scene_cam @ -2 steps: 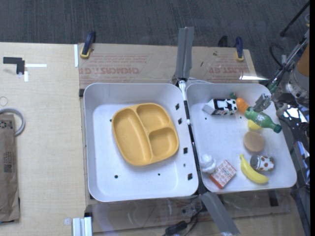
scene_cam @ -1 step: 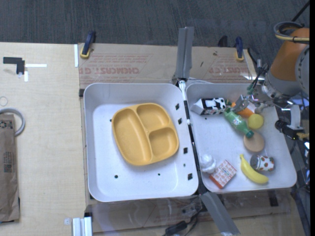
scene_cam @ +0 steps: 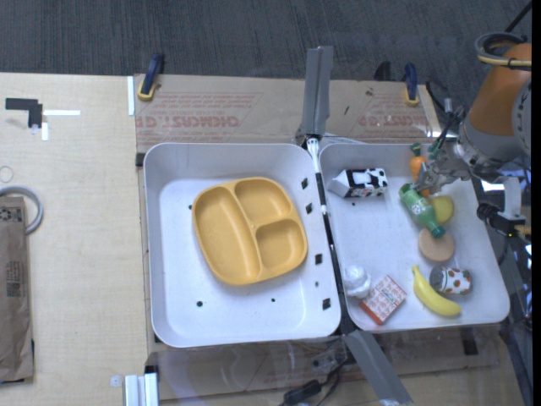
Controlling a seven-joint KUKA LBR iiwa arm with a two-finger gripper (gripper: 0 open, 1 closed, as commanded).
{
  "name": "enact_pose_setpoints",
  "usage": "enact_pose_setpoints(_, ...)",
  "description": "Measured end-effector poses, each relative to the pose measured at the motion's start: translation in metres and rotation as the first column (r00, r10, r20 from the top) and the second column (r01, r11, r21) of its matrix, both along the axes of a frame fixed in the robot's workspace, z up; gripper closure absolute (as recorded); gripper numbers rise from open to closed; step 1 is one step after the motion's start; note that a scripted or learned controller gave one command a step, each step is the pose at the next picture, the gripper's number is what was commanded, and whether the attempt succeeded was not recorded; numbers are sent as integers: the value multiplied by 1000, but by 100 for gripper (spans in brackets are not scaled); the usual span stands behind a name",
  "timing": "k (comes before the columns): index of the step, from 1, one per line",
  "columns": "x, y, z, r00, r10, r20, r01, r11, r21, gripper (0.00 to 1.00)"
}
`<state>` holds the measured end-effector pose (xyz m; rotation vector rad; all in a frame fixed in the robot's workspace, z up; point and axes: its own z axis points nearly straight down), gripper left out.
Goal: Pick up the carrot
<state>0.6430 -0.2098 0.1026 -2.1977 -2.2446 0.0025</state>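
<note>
Tan wood covers the desk [scene_cam: 76, 227] on the left, where a brown paper bag [scene_cam: 15, 286] lies at the edge beside a grey ring [scene_cam: 30, 206]. Next comes the left bin [scene_cam: 161, 252], white and shallow, holding a yellow divided plate [scene_cam: 249, 229] with three compartments, tilted a little across the floor of the bin. A grey divider bar [scene_cam: 317, 91] stands between the two bins at the back.

The right bin [scene_cam: 380, 244] carries a black-and-white milk carton [scene_cam: 359, 183] near its back left, a small white crumpled thing [scene_cam: 356, 279] and a red-and-white box [scene_cam: 383, 299] at the front left. Further right lie a green bottle [scene_cam: 419, 209] touching a yellow lemon-like fruit [scene_cam: 442, 209], a tan round disc [scene_cam: 436, 247] just below them, a banana [scene_cam: 433, 294] at the front, and a spotted ball-shaped toy [scene_cam: 455, 281] just beside the banana.

The carrot [scene_cam: 416, 164] shows as a small orange shape near the back right of this bin, just above the green bottle. The gripper [scene_cam: 435, 169] hangs right next to it, low over the bin, on the grey arm [scene_cam: 494, 108] with its orange band. The fingers are thin and blurred here; whether they are spread or pinching the carrot cannot be told.
</note>
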Motion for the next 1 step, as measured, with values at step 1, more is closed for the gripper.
enact_pose_setpoints(1, -20, 66, 90, 996, -91, 1, 91, 996, 0, 100)
